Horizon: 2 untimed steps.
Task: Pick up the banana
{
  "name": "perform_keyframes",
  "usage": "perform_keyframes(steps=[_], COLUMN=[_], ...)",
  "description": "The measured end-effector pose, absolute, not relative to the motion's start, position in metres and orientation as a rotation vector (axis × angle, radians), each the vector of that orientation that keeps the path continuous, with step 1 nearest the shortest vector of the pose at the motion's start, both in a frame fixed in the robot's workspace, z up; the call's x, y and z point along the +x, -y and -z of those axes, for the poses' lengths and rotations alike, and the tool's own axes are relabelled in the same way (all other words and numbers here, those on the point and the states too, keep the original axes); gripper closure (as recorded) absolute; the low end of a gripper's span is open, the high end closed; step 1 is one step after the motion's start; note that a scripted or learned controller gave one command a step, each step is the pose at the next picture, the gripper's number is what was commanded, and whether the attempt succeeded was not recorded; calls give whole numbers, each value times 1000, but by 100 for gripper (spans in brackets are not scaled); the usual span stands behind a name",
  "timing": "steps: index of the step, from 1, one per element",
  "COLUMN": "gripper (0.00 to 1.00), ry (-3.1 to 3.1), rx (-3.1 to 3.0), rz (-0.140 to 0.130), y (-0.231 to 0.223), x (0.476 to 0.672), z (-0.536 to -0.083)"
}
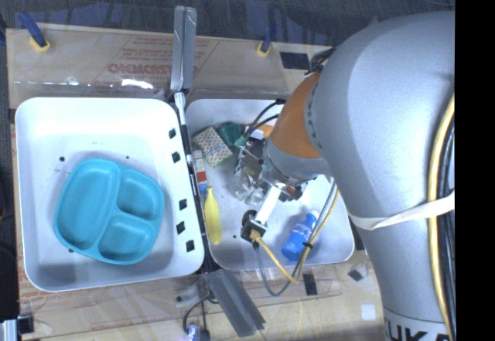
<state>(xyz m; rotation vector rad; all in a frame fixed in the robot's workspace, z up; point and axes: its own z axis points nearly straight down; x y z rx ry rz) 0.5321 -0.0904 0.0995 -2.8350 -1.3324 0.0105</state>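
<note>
The yellow banana [212, 216] lies lengthwise along the left wall of the right bin [340, 248], near the divider. My gripper [246, 181] hangs over the middle of that bin, about a hand's width to the right of the banana and apart from it. The wrist and cabling cover the fingers, so their state is hidden. Nothing shows between them.
In the right bin lie a blue bottle [300, 236] at the front right, a checkered packet [211, 145] and a dark green item [230, 133] at the back. The left bin [46, 131] holds a blue sectioned plate [110, 209]. My grey arm covers the bin's right side.
</note>
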Motion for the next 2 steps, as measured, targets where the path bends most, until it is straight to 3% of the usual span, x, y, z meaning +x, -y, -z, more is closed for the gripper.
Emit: perform_keyframes(steps=[1, 2], gripper=[0, 0], ry=[1333, 1511], rx=[-2834, -2750], rz=[-11, -4], y=[90, -35], x=[532, 555], z=[-99, -191])
